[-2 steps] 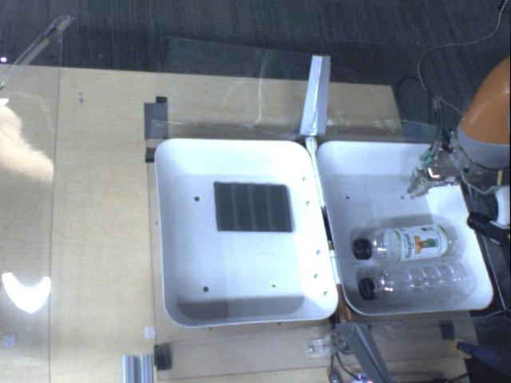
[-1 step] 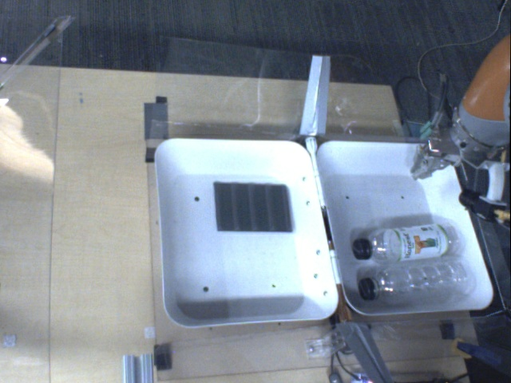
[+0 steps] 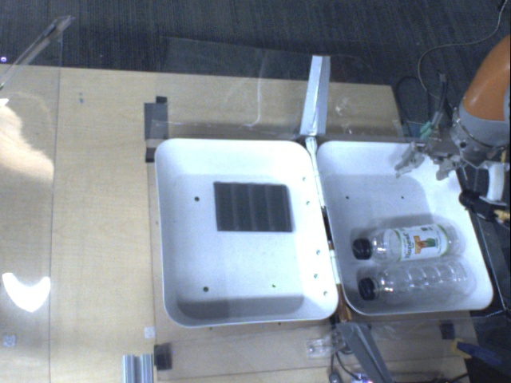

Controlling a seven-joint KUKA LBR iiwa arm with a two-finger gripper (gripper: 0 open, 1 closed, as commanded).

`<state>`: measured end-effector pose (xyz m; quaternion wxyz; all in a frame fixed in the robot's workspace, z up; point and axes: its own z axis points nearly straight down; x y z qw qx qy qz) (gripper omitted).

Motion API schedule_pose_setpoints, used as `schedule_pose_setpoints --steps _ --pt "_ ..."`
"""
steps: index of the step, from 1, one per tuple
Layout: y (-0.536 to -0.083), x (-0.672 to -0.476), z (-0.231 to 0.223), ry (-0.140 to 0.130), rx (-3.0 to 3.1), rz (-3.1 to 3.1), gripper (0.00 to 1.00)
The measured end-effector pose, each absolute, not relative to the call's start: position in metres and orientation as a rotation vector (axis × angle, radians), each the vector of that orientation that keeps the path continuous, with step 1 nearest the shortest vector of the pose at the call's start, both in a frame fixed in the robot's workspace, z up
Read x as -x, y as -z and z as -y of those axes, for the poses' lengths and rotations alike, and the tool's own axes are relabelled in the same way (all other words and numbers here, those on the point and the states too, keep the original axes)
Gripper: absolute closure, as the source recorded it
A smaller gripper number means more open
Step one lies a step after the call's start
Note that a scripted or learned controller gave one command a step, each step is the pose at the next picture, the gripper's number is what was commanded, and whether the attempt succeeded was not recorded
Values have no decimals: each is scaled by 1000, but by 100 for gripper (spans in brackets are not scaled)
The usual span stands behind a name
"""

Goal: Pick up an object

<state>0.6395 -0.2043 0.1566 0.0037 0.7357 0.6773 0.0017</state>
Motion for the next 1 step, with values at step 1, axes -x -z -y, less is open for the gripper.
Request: schedule_pose_setpoints --steps 1 --pt "-88 -577 188 -9 -2253 -2178 0"
